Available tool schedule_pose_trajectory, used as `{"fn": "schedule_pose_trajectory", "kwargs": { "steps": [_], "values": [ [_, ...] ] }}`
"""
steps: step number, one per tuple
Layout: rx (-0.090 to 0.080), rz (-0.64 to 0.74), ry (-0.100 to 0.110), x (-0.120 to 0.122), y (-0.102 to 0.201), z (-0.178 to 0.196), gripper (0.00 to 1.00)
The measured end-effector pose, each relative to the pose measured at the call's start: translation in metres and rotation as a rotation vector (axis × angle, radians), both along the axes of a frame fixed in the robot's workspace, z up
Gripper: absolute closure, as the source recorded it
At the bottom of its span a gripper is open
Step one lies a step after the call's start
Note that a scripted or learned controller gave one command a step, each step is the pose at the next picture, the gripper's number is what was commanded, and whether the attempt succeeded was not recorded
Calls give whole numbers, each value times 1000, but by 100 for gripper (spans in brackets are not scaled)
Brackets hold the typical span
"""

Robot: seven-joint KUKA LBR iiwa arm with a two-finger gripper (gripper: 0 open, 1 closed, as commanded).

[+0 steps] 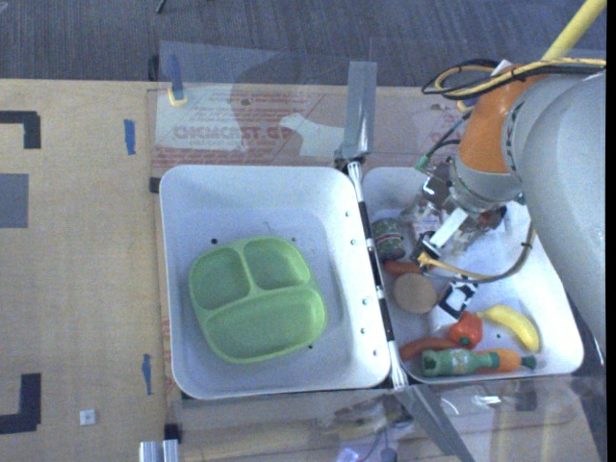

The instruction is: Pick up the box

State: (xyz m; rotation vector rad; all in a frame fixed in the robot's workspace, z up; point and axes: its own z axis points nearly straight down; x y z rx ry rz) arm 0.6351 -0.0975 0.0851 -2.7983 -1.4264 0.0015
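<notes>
Small black-and-white box (456, 298), near yellow banana (513, 325)

The box (457, 298) is a small black-and-white block, too small to make out in detail. It lies tilted in the right bin (563, 354), just beside a brown disc (416, 294).

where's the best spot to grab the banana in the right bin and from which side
Take the banana across its middle, coming straight down from above. It lies flat on the floor of the right bin, long and slim, so the jaws should close across its narrow width. Stay off its upper-left end, which sits close to the red pepper.
</notes>
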Motion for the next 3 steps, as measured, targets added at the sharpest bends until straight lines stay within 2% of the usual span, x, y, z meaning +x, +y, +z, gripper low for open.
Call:
{"fn": "schedule_pose_trajectory", "kwargs": {
  "steps": [1, 2, 3],
  "values": [
    [1, 3, 2, 0, 2, 10, 100],
    [0, -73, 0, -20, 66, 134, 100],
    [2, -307, 6, -70, 46, 102, 100]
  ]
}}
